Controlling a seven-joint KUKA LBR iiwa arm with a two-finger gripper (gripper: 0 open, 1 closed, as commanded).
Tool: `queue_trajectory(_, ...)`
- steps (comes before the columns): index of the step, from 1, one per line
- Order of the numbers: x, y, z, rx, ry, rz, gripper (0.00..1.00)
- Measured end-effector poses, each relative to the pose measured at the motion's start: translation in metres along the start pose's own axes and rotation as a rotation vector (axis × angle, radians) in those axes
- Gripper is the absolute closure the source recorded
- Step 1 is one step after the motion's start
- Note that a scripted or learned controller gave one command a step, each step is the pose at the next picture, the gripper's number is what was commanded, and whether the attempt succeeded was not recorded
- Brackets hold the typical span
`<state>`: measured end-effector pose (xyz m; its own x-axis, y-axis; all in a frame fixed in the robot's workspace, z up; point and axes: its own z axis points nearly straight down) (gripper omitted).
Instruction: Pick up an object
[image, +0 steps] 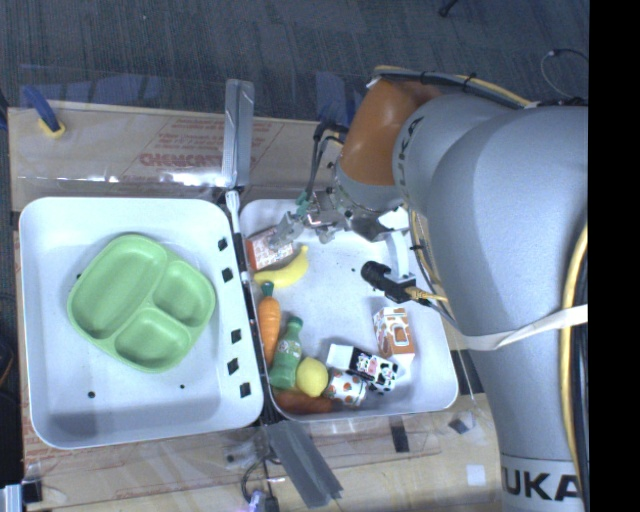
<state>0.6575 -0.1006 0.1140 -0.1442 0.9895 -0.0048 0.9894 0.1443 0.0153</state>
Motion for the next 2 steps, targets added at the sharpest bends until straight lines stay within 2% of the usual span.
queue_trajectory(1,-0.014,-0.043,0.021,0.018,0.005,0.013,0.00)
queue_trajectory(2,0.010,-0.078,0.021,0.017,0.008,-0.279,0.00)
